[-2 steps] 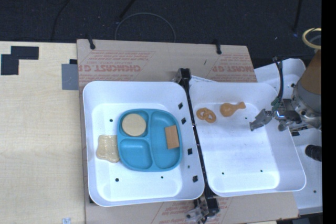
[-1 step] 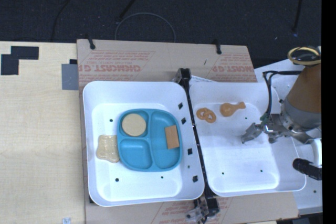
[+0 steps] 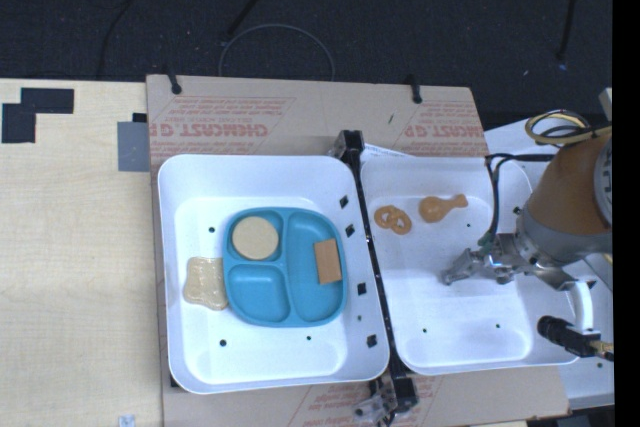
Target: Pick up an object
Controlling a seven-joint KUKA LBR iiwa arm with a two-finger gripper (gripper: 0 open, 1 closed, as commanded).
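Camera view: blue tray point(image 3: 281, 310) holds cracker point(image 3: 327, 262), round biscuit point(image 3: 254, 238).

Both white bins point(image 3: 185, 215) look like smooth plastic; the blue tray point(image 3: 270, 300) glossy plastic; the bench point(image 3: 70, 265) pale matt wood.

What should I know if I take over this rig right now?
Gripper: low inside the right bin, nothing visibly held; jaws' state unclear.
Right bin: pretzel and a tan spoon-shaped piece near the far wall, both apart from the gripper.
Left bin: blue tray holding a round cracker and a brown square piece; pale toast-like piece beside the tray.
Done: nothing picked. Left: grasp and lift one object.
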